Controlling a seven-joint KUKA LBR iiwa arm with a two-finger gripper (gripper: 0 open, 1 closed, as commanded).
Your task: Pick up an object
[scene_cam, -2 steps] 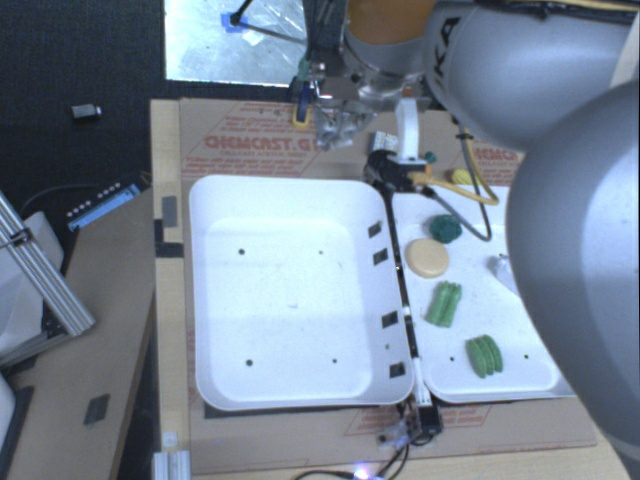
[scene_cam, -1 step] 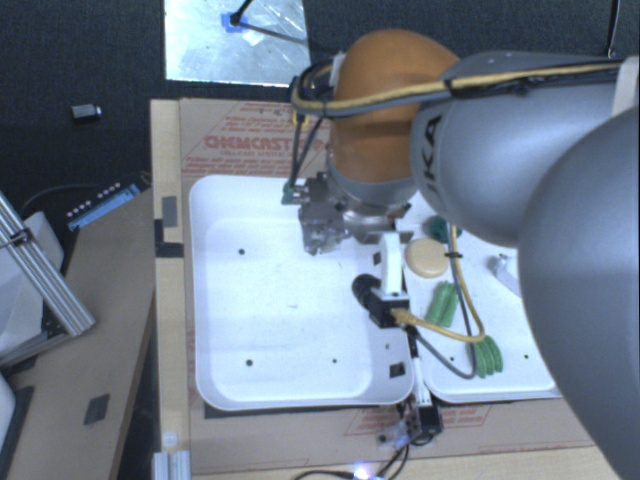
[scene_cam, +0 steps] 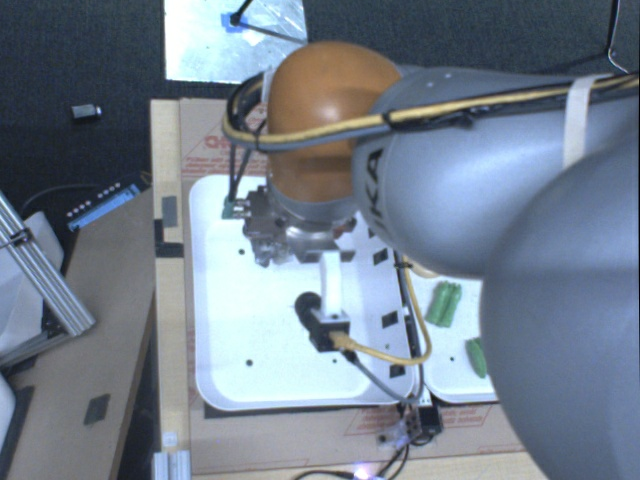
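My gripper (scene_cam: 298,236) hangs over the left white bin (scene_cam: 230,368), near its back middle, under the arm's orange band. Its metal body faces down towards the bin floor and hides what lies beneath it. A green ridged object (scene_cam: 443,303) lies in the right bin (scene_cam: 455,393), close to the wall between the bins. A second green object (scene_cam: 476,356) sits nearer the front of that bin, partly covered by the arm. I see nothing held by the gripper.
The grey arm covers most of the right bin and the right of the view. A black plug with a yellow cable (scene_cam: 325,330) hangs over the left bin's middle. An aluminium frame (scene_cam: 40,278) stands at the left, off the bench.
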